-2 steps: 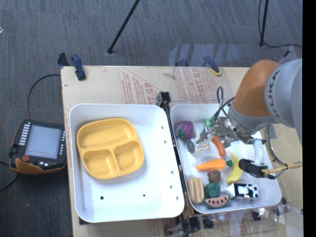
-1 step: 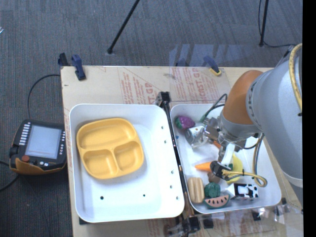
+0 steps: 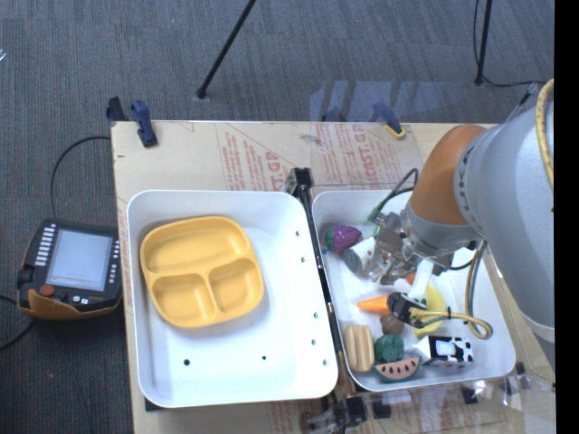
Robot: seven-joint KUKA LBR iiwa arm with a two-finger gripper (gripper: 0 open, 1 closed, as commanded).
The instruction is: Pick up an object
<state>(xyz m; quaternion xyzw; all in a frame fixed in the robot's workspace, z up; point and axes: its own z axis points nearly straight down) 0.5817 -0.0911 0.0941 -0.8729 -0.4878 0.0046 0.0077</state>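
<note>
Fingers (image 3: 395, 262) of mine hang low in the right bin (image 3: 503, 333), over its crowded middle.

Whether they are spread or closed I cannot tell; my own wrist hides them, and nothing shows between them. Toys pack the bin: a purple piece (image 3: 342, 237) by the upper left wall, a carrot (image 3: 373, 304) just below me, a bread roll (image 3: 359, 346) and watermelon slice (image 3: 397, 369) along the near rim, perhaps a banana (image 3: 435, 298) half under my cables. Open room lies in the left bin (image 3: 280, 351), around the yellow tray (image 3: 201, 270).
</note>
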